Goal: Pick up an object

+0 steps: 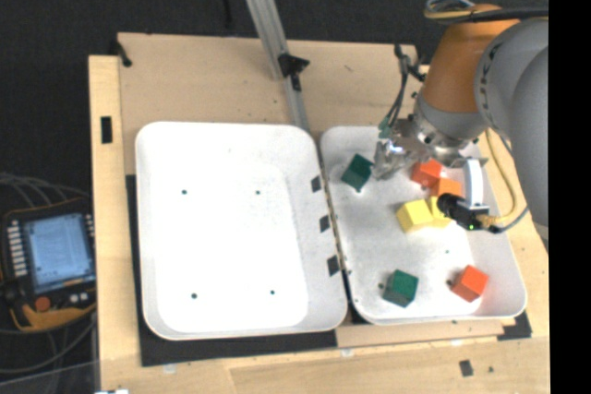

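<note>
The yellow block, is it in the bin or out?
In. The yellow block lies on the floor of the right bin, inside its rim.

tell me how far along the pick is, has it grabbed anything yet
Done so far: the arm has reached over the right bin, with its gripper low beside the upper green block. In hand: nothing visibly; no block appears lifted. Left: gripping and raising one. The yellow block, the lower green block and the orange block all lie on the bin floor.
</note>
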Robot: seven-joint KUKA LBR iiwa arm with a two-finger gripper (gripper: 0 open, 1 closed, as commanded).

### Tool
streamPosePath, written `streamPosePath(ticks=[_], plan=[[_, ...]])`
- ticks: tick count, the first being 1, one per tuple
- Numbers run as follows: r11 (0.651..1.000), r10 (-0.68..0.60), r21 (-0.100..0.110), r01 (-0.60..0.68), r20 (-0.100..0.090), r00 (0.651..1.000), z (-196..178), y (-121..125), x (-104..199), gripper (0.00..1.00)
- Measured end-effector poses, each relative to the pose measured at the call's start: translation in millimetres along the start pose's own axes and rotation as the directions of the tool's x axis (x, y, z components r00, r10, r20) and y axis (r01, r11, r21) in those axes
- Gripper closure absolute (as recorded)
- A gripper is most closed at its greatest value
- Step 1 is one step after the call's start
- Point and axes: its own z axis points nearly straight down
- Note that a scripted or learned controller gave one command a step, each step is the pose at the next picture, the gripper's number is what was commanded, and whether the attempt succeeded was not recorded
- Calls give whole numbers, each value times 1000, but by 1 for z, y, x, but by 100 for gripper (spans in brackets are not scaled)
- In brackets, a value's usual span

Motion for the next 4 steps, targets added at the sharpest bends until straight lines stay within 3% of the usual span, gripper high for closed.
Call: streamPosePath(ticks=[1, 2, 4], plan=[[1000, -8, -4, 8, 0, 1000, -65, 5, 0, 100], [1000, -9, 1, 9, -2, 1000, -77, 6, -1, 100], [1000, -12, 4, 12, -2, 1000, -75, -9, 99, 100]])
